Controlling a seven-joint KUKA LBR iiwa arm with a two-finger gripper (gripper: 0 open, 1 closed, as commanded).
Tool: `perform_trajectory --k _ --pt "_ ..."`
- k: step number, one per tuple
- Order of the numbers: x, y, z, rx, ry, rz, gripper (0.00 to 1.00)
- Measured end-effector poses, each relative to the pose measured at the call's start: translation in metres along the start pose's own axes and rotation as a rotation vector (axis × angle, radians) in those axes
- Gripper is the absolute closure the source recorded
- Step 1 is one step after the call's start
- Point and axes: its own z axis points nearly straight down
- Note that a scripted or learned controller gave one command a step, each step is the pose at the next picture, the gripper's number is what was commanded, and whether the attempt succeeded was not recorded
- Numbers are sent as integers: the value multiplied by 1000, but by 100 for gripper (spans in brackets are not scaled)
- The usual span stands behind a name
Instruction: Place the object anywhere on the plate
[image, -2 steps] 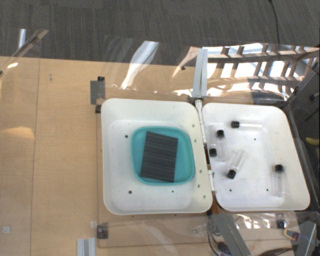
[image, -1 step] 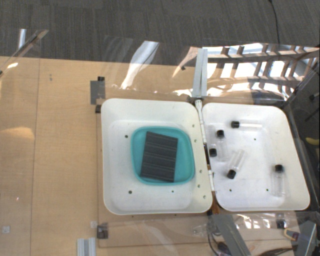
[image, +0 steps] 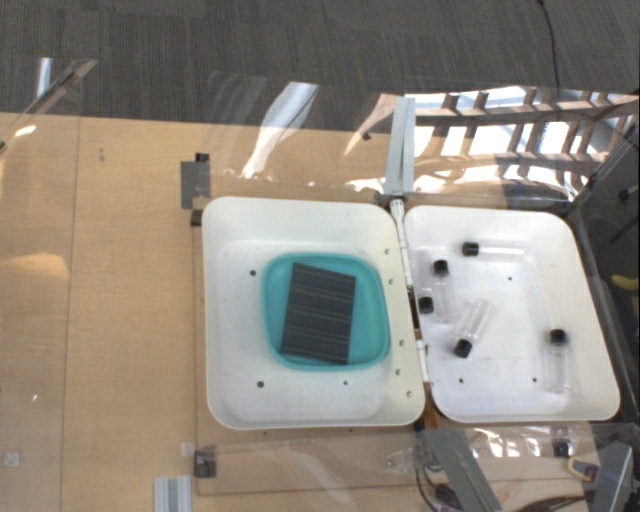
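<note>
**Left bin** (image: 230, 385), white and shallow, at 9 o'clock of the bench.
- **Teal plate** (image: 375, 325) sits at the bin's middle.
- **Dark ribbed slab** (image: 318, 313) lies flat on the plate, wholly inside its rim. Its long side runs roughly 6 to 12 o'clock, with a slight tilt.

**Right bin** (image: 590, 400), at 3 o'clock, touching the left bin along the shared edge.
- **Clear vials with black caps** lie scattered and well apart from one another.
  - One is toward 4 o'clock (image: 556, 360).
  - One is slanted near the middle (image: 470, 325).
  - Others lie farther back, toward 11 o'clock (image: 439, 267).

**Claw:** whether it is spread or pressed together cannot be told.

**Step in hand (judged):** if the slab is the object, placement looks complete. To finish well, release it flat and lift straight up so the slab is not dragged off the rim.
</note>
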Motion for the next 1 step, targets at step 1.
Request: perform_trajectory --k 1 --pt "0 0 0 0 0 0 0"
